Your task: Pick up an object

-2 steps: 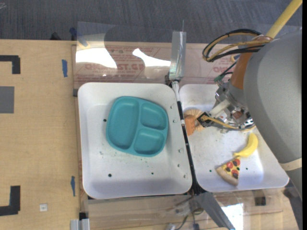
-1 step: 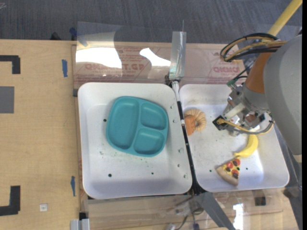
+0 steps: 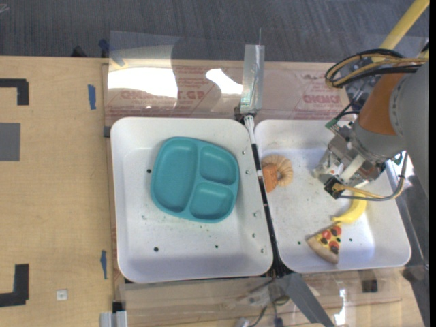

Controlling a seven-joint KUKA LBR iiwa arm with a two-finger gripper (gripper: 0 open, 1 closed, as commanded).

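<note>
The right bin (image 3: 300, 210) holds three toy foods. A tan and orange pastry-like piece (image 3: 276, 172) lies near the bin's left wall. A yellow banana (image 3: 351, 213) rests toward the right, and a pizza slice (image 3: 325, 242) lies by the front edge. My gripper (image 3: 335, 163) hangs over the right bin's upper right part, just above the banana and to the right of the pastry. Nothing shows in its grasp.
A teal divided plate (image 3: 195, 180) sits in the middle of the left bin (image 3: 136, 237). A divider wall (image 3: 260, 196) runs between the two bins. A clear panel (image 3: 252, 80) stands behind them. The arm's grey body and orange band (image 3: 378, 111) cover the right bin's far right corner.
</note>
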